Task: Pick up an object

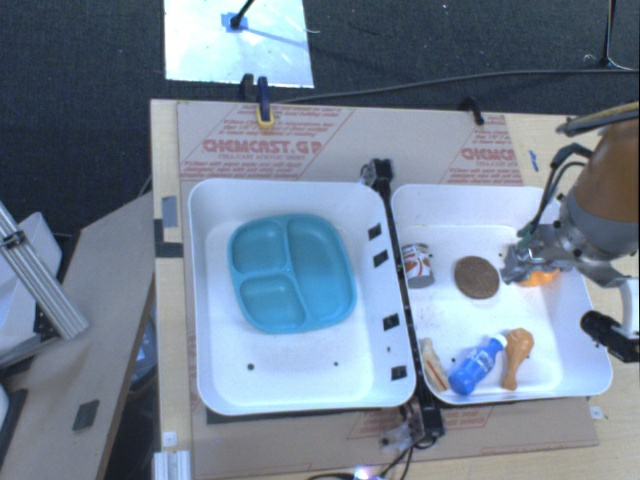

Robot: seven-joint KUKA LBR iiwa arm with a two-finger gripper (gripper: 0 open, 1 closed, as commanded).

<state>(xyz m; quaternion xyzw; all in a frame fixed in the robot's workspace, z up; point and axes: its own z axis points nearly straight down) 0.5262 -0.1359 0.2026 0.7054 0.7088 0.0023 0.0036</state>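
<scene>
Nearest the lens, a blue plastic bottle and a tan toy drumstick lie low in the right white bin. Up at its right wall, the hand sits against a small orange piece; its grip, I cannot tell. Risk: that piece, pinned by the wall, could squirt free.

Right bin crowded low: bottle, drumstick; brown disc mid; far corner bare

The claw sits low in the right bin, touching an orange object beside a brown disc.
</scene>
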